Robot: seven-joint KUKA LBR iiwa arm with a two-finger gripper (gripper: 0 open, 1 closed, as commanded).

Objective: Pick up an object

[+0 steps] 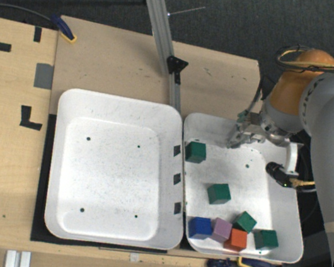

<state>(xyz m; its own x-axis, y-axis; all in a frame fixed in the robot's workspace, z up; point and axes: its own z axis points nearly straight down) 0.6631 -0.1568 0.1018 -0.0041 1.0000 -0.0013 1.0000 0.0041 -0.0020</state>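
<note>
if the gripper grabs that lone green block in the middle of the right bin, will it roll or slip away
The green block looks like a flat-faced cube, so it should slide rather than roll if nudged. It looks rigid and probably light. It lies apart from the other blocks in the right bin, so the fingers likely have room. The gripper is near the bin's far end.

Even overhead light, soft shadows, slight blur
</note>
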